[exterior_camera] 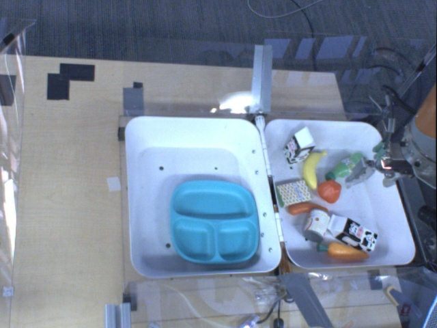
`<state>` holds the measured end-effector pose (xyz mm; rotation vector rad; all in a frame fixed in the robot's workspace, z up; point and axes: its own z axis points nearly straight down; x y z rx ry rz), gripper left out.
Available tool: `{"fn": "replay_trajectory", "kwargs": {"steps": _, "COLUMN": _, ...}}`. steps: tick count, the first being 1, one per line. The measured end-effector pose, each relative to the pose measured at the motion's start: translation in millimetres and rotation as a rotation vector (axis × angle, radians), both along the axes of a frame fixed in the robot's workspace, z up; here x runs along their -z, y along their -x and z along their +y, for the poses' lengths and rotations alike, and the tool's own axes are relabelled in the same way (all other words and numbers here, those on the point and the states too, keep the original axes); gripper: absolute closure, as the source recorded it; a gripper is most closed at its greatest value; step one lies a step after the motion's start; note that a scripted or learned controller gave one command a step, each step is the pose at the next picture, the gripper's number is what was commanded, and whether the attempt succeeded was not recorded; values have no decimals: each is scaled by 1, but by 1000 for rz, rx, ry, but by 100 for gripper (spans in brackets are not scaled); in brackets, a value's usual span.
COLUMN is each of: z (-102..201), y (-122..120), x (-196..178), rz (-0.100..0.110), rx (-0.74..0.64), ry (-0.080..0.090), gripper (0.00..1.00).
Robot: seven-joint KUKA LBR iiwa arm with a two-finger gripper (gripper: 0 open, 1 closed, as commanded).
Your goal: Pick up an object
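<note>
The right bin holds several small things. At its back lies a cow-patterned carton, with a yellow banana just in front of it. A green bottle and a red tomato lie near the middle. A checkered packet, an orange sausage, a can, a second cow-patterned carton and a carrot lie toward the front. My gripper reaches in from the right edge, low over the bin, right beside the green bottle.
The left bin holds a blue divided plate. A metal post stands behind the wall between the bins. The arm's orange band is at the right edge.
</note>
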<state>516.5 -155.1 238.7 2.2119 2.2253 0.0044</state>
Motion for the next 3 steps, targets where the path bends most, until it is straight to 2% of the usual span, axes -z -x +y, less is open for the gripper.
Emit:
{"fn": "replay_trajectory", "kwargs": {"steps": 1, "z": 18, "y": -43, "x": 146, "rz": -2, "rx": 40, "ry": 0, "gripper": 0}}
{"fn": "replay_trajectory", "kwargs": {"steps": 2, "z": 19, "y": -45, "x": 134, "rz": -7, "rx": 39, "ry": 0, "gripper": 100}}
{"fn": "replay_trajectory", "kwargs": {"steps": 3, "z": 54, "y": -101, "x": -6, "rz": -3, "rx": 186, "ry": -1, "gripper": 100}}
